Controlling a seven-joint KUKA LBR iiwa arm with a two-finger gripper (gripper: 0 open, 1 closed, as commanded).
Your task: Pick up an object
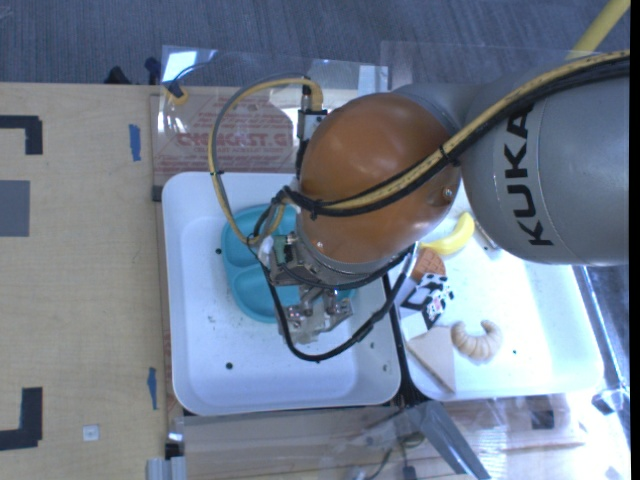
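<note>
Orange band (375,183) of the arm (540,158) sits closest to the lens, a big rounded dome at frame centre, hiding the upper right corner of the left bin (200,368). Grey arm casing with black KUKA lettering fills the upper right. Yellow and black cables (240,98) loop from the wrist over the bin's top edge.

Gripper (318,318) hangs below the band, low over the left bin, just right of centre. Metal parts cluttered from this angle; cannot tell how the jaws stand, and nothing is seen between them.

Teal dish (245,263) lies in the left bin, upper middle, partly under the wrist. Gripper is at its lower right edge; contact cannot be judged. A few small dark specks dot the bin floor lower left.

Right bin (540,368), right of centre and mostly under the arm:
- yellow banana-like piece (455,236) at its upper left, poking out from under the band
- small orange-brown piece (430,263) just below that
- black-and-white patterned item (432,298) below again, near the bin's left wall
- pale curled croissant-like thing (478,340), lower middle
- tan flat wedge (435,358) at lower left, just beside the curled one

Bench (75,268) tan at frame left, with black corner marks and blue tape bits.
</note>
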